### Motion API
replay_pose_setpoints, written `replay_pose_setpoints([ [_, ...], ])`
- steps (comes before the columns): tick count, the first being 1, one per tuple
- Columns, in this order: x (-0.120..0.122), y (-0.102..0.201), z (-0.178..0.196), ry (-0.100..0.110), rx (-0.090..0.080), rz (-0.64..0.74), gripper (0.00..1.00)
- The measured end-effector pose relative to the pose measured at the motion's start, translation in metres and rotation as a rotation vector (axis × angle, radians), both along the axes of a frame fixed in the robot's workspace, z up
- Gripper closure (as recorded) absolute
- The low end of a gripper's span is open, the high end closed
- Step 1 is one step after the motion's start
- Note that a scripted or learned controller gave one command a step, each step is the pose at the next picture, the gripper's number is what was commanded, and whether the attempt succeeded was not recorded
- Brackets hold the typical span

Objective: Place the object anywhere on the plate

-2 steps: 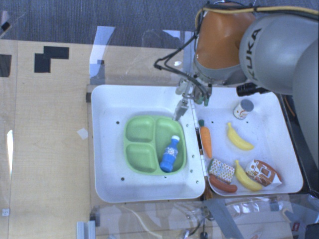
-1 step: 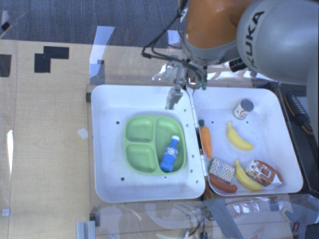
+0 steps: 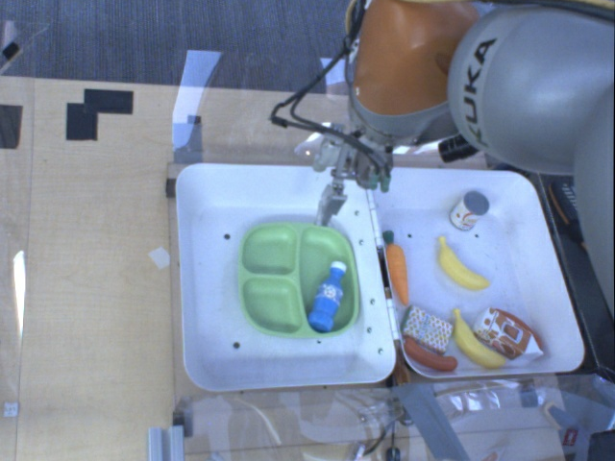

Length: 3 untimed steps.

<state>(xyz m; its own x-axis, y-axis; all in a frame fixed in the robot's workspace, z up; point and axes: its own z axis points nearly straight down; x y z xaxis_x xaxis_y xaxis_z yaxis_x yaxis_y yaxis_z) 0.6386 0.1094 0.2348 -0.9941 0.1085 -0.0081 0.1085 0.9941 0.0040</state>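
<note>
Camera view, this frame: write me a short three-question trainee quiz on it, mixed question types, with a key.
1. True or false: the blue bottle lies on the green plate.
2. Which bin holds the carrot? A) the left bin B) the right bin
3. Fill in: the right bin holds ___ bananas.

Key
1. True. It rests in the plate's large right compartment.
2. B. The carrot lies along that bin's left wall.
3. Two: the upper banana and the lower banana.

The gripper hangs over the left bin's far side, above the plate.
</note>
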Motion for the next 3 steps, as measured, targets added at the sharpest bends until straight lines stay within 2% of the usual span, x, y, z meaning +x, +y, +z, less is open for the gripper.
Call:
replay_pose_setpoints([
  [1,0.022,-0.023,-0.007,-0.004,-0.002,0.116,0.0],
  [2,0.032,-0.015,0.026,-0.007,-0.004,0.502,0.0],
  [3,0.032,-0.029,-0.032,-0.003,-0.005,0.617,0.0],
])
